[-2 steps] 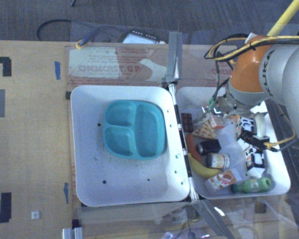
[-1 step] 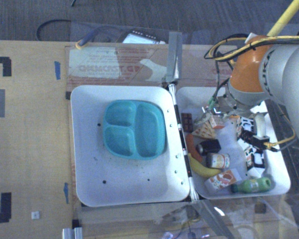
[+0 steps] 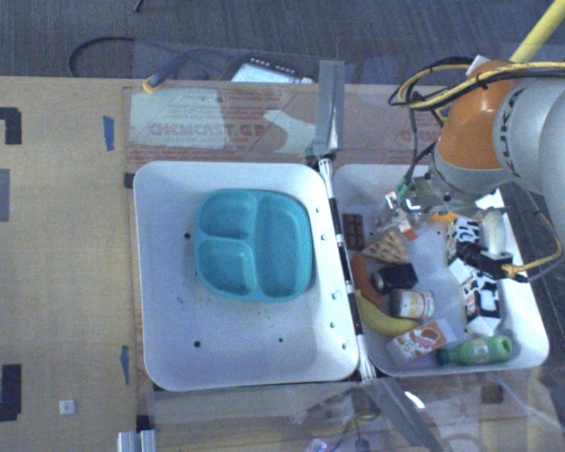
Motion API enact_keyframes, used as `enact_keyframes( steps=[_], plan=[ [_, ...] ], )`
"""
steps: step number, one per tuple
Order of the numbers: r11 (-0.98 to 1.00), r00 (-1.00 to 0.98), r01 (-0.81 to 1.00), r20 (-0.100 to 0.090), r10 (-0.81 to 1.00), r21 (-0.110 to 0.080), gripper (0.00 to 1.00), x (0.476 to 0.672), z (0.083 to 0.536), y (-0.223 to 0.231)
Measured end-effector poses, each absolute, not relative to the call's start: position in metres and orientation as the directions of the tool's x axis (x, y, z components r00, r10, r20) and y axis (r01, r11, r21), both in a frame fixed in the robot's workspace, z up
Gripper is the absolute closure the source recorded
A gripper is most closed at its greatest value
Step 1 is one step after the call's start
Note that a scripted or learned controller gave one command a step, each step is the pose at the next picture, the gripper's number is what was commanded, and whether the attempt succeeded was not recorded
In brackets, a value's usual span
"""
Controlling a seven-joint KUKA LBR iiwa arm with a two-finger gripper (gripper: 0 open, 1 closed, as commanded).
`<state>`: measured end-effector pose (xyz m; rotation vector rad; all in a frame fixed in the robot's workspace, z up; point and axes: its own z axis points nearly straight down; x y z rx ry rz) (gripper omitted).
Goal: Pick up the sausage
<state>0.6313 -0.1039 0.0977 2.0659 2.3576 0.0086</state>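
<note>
One sausage [image 3: 359, 276] just left of the banana [image 3: 384, 319]: best approached low from the bin wall side, claw [image 3: 407, 201] spread impossible to tell.

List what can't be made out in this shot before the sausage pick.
- Claw: in the camera view the orange wrist band and cables cover it; open or shut can't be told.
- Sausage: partly under the banana and a dark item; its full length is hidden.
- Right bin: its upper right part lies under the arm.
- Packet labels near the green bottle: too small to read.
</note>
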Motion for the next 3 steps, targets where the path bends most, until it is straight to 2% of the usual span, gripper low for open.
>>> enact_keyframes(
  steps=[1,2,3],
  plan=[
    [-0.014,0.014,1.000,-0.001,1.000,0.001,1.00,0.665,0.185,-0.025],
    [0.426,-0.426,0.905,-0.002,0.905,0.004,1.00,0.667,0.262,0.046],
    [0.459,-0.459,0.889,0.001,0.889,0.001,1.00,0.666,0.222,0.150]
  ],
)
